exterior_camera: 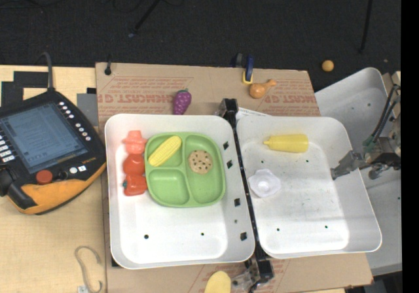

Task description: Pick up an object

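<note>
gripper [343, 169] pokes in over the right bin's [314, 236] right rim; how far it is open i cannot tell, and nothing shows in it. yellow mustard bottle [287, 143] lies near the far wall, clear cup [263, 184] by the divider.

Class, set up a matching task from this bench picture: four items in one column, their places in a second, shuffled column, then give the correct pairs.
Items:
1. yellow toy corn cob
2. round brown cookie
3. yellow plastic bottle
4. purple toy grapes

Places:
A. right white bin
B. cardboard behind the bins
C. green divided plate's upper left section
D. green plate's right section

Pairs: 1-C, 2-D, 3-A, 4-B
</note>
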### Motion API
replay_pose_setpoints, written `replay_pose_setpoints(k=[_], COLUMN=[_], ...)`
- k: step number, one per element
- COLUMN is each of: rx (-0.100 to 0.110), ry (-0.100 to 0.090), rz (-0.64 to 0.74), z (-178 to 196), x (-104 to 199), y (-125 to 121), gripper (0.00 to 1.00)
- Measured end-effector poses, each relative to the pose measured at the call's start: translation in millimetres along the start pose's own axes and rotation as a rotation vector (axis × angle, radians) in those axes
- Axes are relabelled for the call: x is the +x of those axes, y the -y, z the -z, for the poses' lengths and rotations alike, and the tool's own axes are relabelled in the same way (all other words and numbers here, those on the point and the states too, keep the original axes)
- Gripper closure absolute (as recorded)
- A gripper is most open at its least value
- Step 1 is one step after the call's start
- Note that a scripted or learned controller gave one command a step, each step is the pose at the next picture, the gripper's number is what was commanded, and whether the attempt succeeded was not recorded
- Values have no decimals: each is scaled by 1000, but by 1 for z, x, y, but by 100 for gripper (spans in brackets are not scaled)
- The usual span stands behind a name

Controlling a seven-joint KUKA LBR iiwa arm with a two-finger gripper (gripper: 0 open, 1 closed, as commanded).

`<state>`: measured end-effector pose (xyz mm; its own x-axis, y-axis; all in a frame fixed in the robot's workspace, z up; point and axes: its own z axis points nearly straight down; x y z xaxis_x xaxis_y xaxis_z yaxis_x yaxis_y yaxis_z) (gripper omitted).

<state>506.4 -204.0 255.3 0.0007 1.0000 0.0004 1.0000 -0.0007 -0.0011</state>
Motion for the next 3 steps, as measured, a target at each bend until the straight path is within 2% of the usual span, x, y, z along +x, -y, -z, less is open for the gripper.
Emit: replay_pose_setpoints(k=[2, 3], rx=[6, 6], ry=[-3, -4], rz=[2, 0], z=[-100, -150], x=[-3, 9], y=[-4, -1], gripper=[0, 0])
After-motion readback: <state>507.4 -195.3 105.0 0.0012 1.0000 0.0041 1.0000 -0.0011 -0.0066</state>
